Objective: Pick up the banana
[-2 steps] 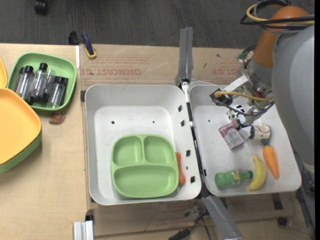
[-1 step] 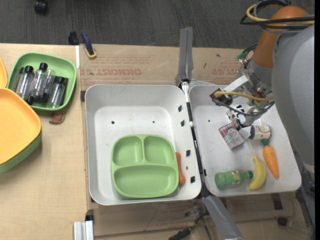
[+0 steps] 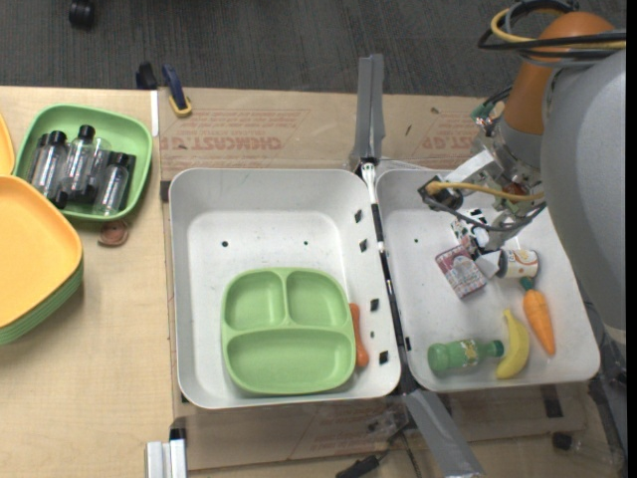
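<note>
The yellow banana (image 3: pixel 515 345) lies near the front right corner of the right bin (image 3: pixel 408 267), curved, between a green bottle (image 3: pixel 464 356) and an orange carrot (image 3: pixel 538 322). My gripper (image 3: pixel 458 215) hangs over the back half of the same bin, well behind the banana and a little to its left. It is open, with nothing between its fingers. A small pink-and-white packet (image 3: pixel 460 272) and a white cup-like item (image 3: pixel 522 263) lie just in front of the gripper, between it and the banana.
The left bin (image 3: pixel 199 267) holds a green divided plate (image 3: pixel 289 327) with a thin orange piece (image 3: pixel 355 335) at its right edge. On the bench at far left stand a green tray of dark bottles (image 3: pixel 85 162) and stacked yellow plates (image 3: pixel 30 257).
</note>
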Controlling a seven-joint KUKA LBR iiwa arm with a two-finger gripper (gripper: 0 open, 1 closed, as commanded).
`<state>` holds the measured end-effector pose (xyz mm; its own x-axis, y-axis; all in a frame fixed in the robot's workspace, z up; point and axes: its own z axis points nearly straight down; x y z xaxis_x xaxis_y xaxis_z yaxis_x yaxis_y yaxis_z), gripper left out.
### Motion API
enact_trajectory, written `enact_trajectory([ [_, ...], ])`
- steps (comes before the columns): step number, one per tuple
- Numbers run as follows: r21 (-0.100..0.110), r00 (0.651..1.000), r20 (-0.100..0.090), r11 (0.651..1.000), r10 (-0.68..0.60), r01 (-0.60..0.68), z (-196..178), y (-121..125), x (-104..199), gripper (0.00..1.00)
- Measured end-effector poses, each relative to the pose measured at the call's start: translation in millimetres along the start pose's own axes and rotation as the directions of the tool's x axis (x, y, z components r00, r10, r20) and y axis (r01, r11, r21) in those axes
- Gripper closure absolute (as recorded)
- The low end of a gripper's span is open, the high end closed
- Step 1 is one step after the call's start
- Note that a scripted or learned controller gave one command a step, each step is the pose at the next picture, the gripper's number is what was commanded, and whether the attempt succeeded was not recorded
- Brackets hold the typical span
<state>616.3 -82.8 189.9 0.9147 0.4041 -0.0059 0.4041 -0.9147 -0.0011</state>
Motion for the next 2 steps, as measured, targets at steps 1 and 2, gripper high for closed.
enact_trajectory([
  [1,0.0,1.0,0.0,1.0,0.0,0.0,0.0,0.0,0.0,0.0],
  [2,0.0,1.0,0.0,1.0,0.0,0.0,0.0,0.0,0.0,0.0],
])
